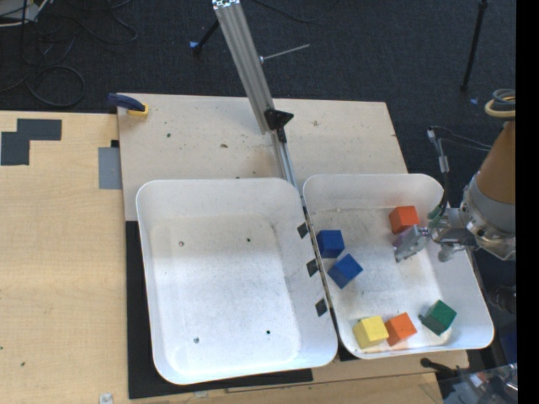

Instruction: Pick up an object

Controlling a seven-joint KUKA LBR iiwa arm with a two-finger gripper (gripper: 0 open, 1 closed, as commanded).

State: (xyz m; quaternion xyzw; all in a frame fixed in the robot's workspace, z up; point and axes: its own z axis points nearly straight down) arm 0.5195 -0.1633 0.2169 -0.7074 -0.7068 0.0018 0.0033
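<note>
Camera view | gripper point(410, 247) state: cannot tell | orange block point(403, 219) just above it, right bin point(370, 183)

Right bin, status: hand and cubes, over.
Hand low over right bin, beside orange cube, nothing seen held. Two blue cubes left of it. Yellow, orange, green cubes along near wall.

You have open floor across the left bin point(219, 284). In the right bin point(370, 194), two blue cubes point(331, 242) point(345, 270) crowd the left wall, an orange cube point(403, 218) sits toward the far right corner just beside the gripper point(411, 244), and yellow point(370, 331), orange point(401, 327) and green point(439, 316) cubes line the near edge. A slanted metal rail point(248, 66) crosses the far side.
</note>
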